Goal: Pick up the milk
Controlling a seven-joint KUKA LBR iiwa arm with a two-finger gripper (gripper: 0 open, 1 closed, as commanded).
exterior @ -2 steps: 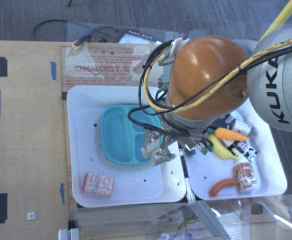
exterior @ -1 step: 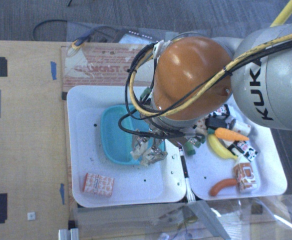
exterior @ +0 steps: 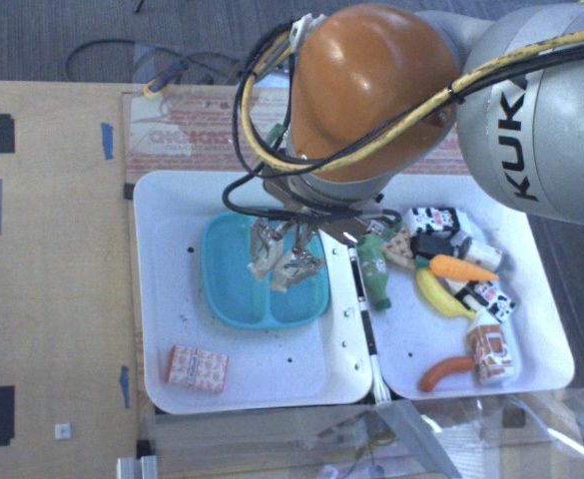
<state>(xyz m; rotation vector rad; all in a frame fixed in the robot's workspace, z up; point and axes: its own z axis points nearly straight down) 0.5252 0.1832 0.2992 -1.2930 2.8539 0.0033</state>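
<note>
The hand (exterior: 284,259) hangs over the blue plate (exterior: 222,287) in the left bin (exterior: 162,267).

milk (exterior: 434,220) | black-and-white cow-patterned carton | lying flat | right bin, far edge

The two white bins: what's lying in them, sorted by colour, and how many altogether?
Blue: 1, plate
Green: 1, bottle
Orange or red: 4, carrot, sausage, box, carton
Yellow: 1, banana
Black-and-white: 2, cartons
Total: 9

The arm's orange dome (exterior: 371,88) covers the far rims of both bins. The green bottle (exterior: 375,270) has its top hidden beneath the dome. Print on the cow-patterned carton (exterior: 434,220), right of the dome, is too small to read.
</note>
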